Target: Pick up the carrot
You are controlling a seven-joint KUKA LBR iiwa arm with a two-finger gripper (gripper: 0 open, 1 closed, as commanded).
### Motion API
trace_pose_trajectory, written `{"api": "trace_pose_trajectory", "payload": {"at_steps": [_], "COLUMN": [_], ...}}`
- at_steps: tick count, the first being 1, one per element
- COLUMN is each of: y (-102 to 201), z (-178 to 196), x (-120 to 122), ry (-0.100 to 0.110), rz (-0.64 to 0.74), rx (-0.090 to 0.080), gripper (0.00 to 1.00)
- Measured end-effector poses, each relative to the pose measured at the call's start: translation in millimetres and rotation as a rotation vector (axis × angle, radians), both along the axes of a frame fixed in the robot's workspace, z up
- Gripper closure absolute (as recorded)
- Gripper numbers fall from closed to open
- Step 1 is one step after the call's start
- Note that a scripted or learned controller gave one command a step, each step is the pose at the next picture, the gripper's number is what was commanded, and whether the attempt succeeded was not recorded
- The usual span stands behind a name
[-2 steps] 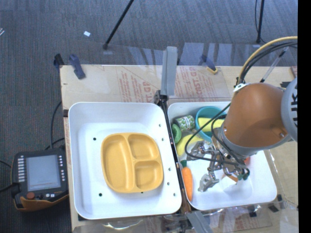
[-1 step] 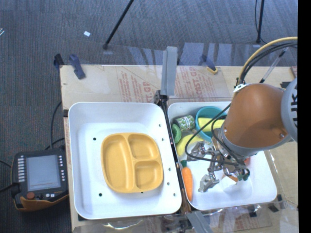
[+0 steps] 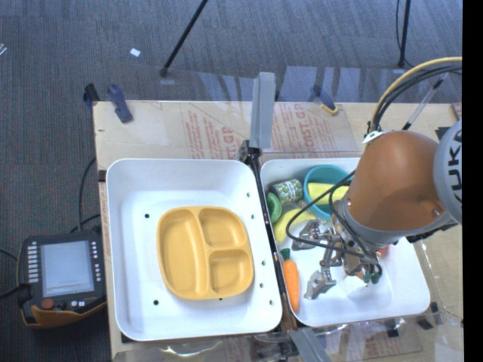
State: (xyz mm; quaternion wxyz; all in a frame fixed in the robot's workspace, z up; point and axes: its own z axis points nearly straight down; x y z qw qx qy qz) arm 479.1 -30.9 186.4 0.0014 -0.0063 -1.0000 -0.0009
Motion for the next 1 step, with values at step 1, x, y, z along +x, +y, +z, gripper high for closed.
{"api": "trace_pose_trajectory", "payload": {"at_steps": [1], "y": [0.0], "z": [0.0], "x": [0.0], "ry": [0.0], "rz": [0.0], "rx": [0.0], "gripper": [0.0]}}
